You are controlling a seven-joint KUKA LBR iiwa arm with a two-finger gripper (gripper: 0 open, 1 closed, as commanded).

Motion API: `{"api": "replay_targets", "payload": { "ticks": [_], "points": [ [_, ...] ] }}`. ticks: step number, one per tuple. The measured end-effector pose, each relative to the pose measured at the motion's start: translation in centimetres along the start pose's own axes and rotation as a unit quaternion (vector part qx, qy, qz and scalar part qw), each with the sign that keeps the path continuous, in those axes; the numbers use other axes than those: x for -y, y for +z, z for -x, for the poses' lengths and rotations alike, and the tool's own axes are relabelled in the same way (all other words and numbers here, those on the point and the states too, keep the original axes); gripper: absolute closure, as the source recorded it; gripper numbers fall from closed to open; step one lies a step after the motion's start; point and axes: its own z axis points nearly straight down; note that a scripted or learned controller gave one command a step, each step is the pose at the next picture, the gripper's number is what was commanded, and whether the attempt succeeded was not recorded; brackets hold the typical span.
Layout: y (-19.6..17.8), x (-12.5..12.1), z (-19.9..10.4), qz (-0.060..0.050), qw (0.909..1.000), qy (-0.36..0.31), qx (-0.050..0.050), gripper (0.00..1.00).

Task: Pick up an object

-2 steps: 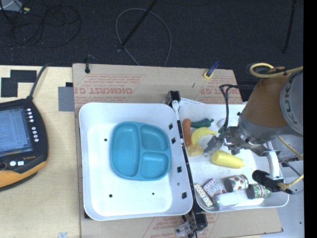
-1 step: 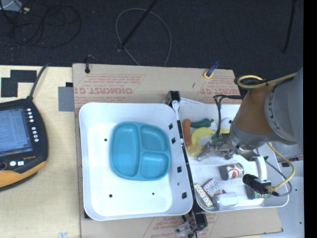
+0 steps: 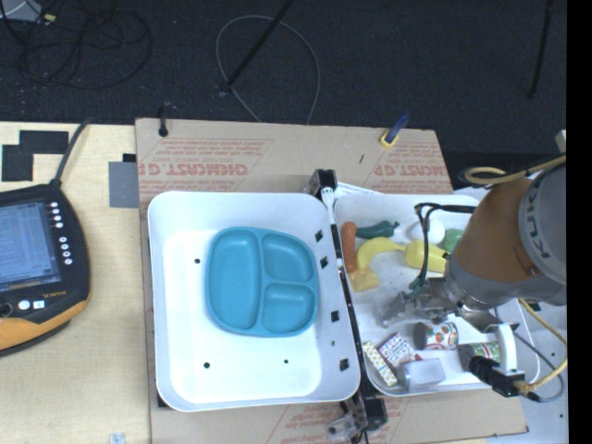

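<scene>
My gripper (image 3: 404,306) hangs low inside the right bin (image 3: 363,314), near its middle, below the grey arm with the orange band (image 3: 495,239). Just left of it lie a yellow banana-like toy (image 3: 377,251) and an orange sausage-shaped piece (image 3: 348,244). A green piece (image 3: 379,227) lies behind them. Under and in front of the gripper are a red and white can (image 3: 445,334), a small patterned carton (image 3: 392,350) and a white box (image 3: 424,373). A yellow piece (image 3: 425,257) is partly hidden by the arm. I see nothing clearly held.
The left bin (image 3: 185,359) holds a blue divided plate (image 3: 262,280). A teach pendant (image 3: 37,257) lies on the bench at far left. Cardboard (image 3: 277,155) lies under the bins. Cables run at the arm's right side.
</scene>
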Motion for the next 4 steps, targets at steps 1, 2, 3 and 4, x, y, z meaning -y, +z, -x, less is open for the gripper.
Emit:
{"api": "replay_targets", "payload": {
  "ticks": [1,2,3,4],
  "points": [
    [0.0,3.5,-0.2,0.003,1.0,0.0,0.001,0.0],
    [0.0,0.3,-3.3,0.001,1.0,-0.002,0.0,0.0],
    [-1.6,-7.5,8.0,0.005,1.0,0.001,0.005,0.0],
    [-3.3,-10.8,7.1,0.002,1.0,-0.002,0.001,0.0]
  ]
}}
